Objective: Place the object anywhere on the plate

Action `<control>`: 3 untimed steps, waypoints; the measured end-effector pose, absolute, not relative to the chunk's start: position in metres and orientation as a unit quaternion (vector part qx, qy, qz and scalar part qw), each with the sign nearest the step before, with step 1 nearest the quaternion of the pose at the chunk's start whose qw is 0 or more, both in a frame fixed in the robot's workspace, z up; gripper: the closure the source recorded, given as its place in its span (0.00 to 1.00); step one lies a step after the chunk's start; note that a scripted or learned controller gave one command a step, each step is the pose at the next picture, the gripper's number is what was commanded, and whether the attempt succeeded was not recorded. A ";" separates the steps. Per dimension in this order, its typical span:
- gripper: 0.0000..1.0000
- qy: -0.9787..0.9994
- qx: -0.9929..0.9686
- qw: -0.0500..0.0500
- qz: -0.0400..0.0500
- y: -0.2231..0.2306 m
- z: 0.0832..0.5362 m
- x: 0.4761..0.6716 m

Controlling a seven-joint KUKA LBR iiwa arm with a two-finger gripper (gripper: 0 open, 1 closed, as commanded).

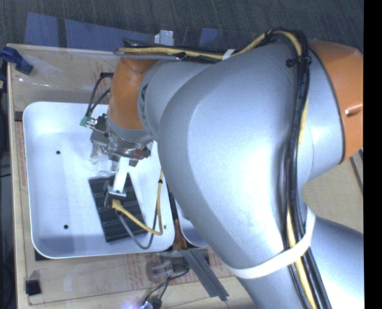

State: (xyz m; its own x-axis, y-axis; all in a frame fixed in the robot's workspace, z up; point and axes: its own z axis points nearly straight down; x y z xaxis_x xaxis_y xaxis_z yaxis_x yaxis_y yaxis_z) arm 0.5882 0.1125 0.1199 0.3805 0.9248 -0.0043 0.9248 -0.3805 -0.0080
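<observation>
My gripper point(102, 154) hangs low over the middle of the left white bin point(49, 172), pointing down at its floor. The orange band and grey wrist point(129, 102) sit right above it and hide part of the bin's right half. Nothing can be made out between the gripper's tips at this angle. The bulky grey arm point(242, 159) reaches in from the right and covers almost all of the right bin, of which a small white corner point(192, 238) peeks out below the arm.
The left bin's floor to the left of the gripper is bare white with a few small dark dots point(58, 152). The wooden bench edge point(81, 275) runs along the front. A blue clamp point(13, 60) sits at the far left corner.
</observation>
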 end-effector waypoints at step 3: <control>1.00 -0.509 -0.861 0.001 0.002 0.141 0.091 0.607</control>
